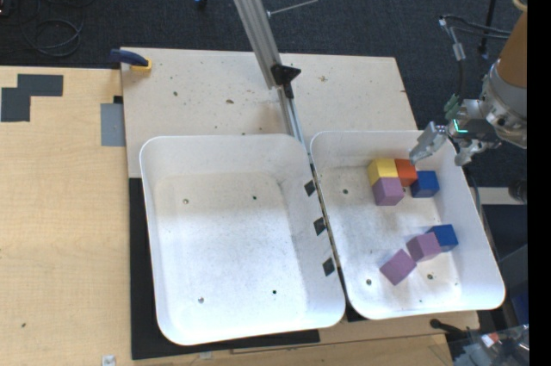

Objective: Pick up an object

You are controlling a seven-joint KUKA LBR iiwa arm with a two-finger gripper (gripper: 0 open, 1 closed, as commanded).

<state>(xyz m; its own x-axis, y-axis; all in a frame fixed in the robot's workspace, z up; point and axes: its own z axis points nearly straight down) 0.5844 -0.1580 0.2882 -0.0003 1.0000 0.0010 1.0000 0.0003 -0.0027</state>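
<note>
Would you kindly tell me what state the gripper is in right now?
Gripper: open, holding nothing, hovering over the upper right edge of the right bin, just right of the blue block.

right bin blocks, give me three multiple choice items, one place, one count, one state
1. Where are the blocks?
A. left bin
B. right bin
C. bench

2. How many purple blocks?
A. one
B. three
C. five

3. What is the claw doing?
A. hanging over the right bin's far right edge, no block between its fingers
B. lifting a yellow block
C. resting in the left bin

Answers: 1 B, all lie in the right bin. 2 B, one by the yellow block, two nearer. 3 A, it sits above the rim, apart from the blocks.
</note>
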